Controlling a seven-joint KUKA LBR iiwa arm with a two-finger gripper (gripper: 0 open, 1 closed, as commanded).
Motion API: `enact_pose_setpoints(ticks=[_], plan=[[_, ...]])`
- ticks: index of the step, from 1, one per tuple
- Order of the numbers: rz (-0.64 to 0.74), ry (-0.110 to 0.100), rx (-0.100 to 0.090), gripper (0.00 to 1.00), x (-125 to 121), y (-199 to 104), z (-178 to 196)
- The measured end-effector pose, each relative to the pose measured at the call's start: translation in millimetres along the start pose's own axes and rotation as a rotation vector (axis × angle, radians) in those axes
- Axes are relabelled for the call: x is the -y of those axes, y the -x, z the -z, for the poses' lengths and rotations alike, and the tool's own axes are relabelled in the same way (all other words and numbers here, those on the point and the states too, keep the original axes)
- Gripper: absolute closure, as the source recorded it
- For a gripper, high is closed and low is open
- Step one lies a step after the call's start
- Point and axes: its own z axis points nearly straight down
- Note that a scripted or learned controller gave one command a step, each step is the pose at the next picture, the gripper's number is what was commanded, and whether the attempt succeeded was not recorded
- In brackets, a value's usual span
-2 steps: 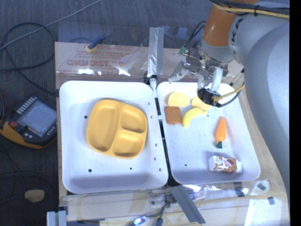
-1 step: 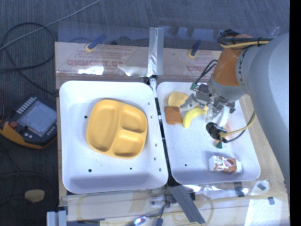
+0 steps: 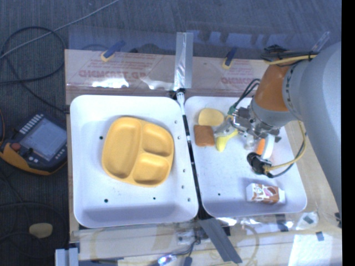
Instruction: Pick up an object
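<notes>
Two shallow white bins side by side on worktop [image 3: 75,60]: left bin [image 3: 89,204], right bin [image 3: 227,201]

Left bin: yellow divided tray [image 3: 138,151], three compartments, lying flat near bin centre

Right bin, upper left area: pale yellow round piece [image 3: 210,117] just above brown block [image 3: 203,136], touching or nearly so; small yellow banana-like piece [image 3: 223,142] just right of brown block

Right bin, lower right corner: small white and brown carton [image 3: 265,193], lying flat, well apart from the other items

Grey arm with orange band [image 3: 272,90] reaching in from right, wrist over upper right part of right bin

Gripper [image 3: 236,127] low over bin, just beside yellow banana-like piece and right of pale round piece; contact unclear

Jaws state cannot tell, hidden under wrist hardware and cables

Teach pendant [image 3: 33,143] on carpet, left of worktop
</notes>
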Motion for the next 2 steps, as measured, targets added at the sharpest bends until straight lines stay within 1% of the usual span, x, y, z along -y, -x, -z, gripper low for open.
enact_pose_setpoints(ticks=[1,2], plan=[[0.072,0.004,0.002,0.0,32.4,29.0,1.0],[0.071,0.004,-0.001,1.0,31.8,28.4,10.0]])
